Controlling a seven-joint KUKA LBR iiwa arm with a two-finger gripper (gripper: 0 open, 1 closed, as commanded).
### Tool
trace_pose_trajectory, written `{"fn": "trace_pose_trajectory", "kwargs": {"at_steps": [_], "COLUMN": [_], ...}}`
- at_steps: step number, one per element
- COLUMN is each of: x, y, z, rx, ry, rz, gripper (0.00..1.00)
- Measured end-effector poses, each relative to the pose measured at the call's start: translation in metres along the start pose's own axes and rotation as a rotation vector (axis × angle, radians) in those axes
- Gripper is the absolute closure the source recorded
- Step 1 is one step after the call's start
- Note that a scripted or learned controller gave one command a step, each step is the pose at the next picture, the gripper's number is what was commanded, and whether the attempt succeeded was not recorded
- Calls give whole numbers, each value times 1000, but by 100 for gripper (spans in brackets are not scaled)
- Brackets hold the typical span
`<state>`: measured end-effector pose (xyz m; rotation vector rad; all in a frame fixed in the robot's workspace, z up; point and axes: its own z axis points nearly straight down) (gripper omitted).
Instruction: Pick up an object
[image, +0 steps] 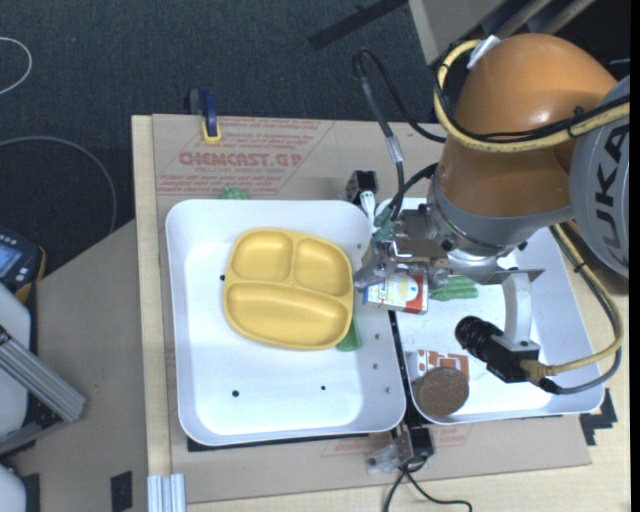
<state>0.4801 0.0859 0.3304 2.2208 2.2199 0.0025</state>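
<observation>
My gripper (393, 268) hangs over the seam between the two bins, under the arm's big orange band (525, 75). A small white, red and yellow carton (400, 293) lies right beneath it, at the left edge of the right bin (565, 300). The wrist body covers the carton's top, so I cannot make out any contact. A green object (458, 290) pokes out just right of the carton. A yellow divided plate (288, 288) rests in the left bin (200, 330), with a green piece (348, 338) sticking out from under its right rim.
A brown round lid-like object (441, 392) and a red-and-white packet (438, 362) sit in the right bin's near left corner. A black cylinder on a yellow cable (492, 347) hangs from the arm above that bin. Cardboard (250, 150) lies behind the bins.
</observation>
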Motion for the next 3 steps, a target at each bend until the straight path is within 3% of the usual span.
{"fn": "trace_pose_trajectory", "kwargs": {"at_steps": [1,2,3], "x": [23,100,142], "y": [88,55,71], "z": [110,96,-5], "rx": [4,5,-11], "ry": [0,2,6], "rz": [-3,-8,-7], "gripper": [100,100,100]}}
